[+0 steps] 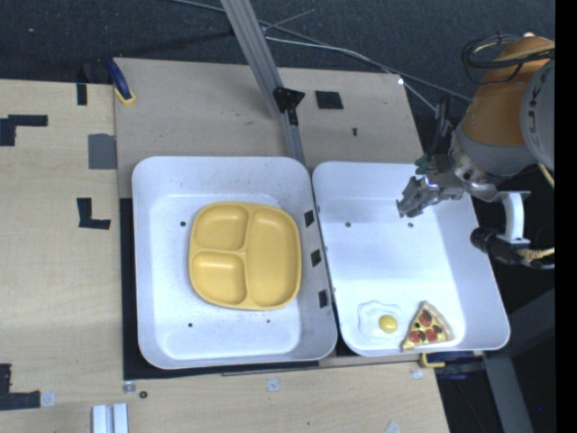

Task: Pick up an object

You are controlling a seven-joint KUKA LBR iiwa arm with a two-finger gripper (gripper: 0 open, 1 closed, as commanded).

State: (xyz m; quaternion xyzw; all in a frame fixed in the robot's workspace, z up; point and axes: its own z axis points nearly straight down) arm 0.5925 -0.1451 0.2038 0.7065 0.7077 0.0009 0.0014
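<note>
A toy fried egg (380,320) and a toy pizza slice (427,326) lie side by side at the near edge of the right bin (379,251). My gripper (411,204) hangs over the far part of that bin, well away from both toys. Nothing shows between its fingers, which look close together. A yellow divided plate (244,255) rests in the middle of the left bin (162,242).
A slanted grey pole (261,61) rises behind the bins, ending at a black clamp near their shared far corner. Cables run across the dark floor at the back. The wooden bench spreads out to the left of the bins.
</note>
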